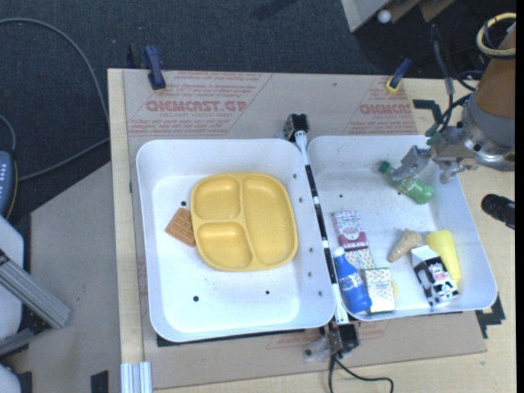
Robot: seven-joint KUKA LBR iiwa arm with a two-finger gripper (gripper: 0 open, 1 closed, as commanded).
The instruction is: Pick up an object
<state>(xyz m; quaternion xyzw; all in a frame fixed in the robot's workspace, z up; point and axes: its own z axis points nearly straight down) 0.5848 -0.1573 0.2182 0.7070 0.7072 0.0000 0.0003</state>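
Note:
My gripper (408,170) hangs over the far side of the right bin (360,166), reaching in from the right below the arm's orange band (498,92). A green object (419,191) lies directly under and in front of it, with a small green piece (383,168) showing just to its left. I cannot tell whether the gripper touches the green object. Nearer the front of the same bin lie a pink-and-white packet (348,228), a blue bottle (352,285), a small patterned box (380,289), an ice-cream cone (404,243), a yellow piece (443,248) and a black-and-white carton (434,278).
The left bin (164,293) holds a yellow divided plate (244,219) with a brown waffle-like piece (181,226) tucked at its left edge. A black clamp (296,126) joins the two bins at the back. Blue clips (153,65) pin the cardboard underneath.

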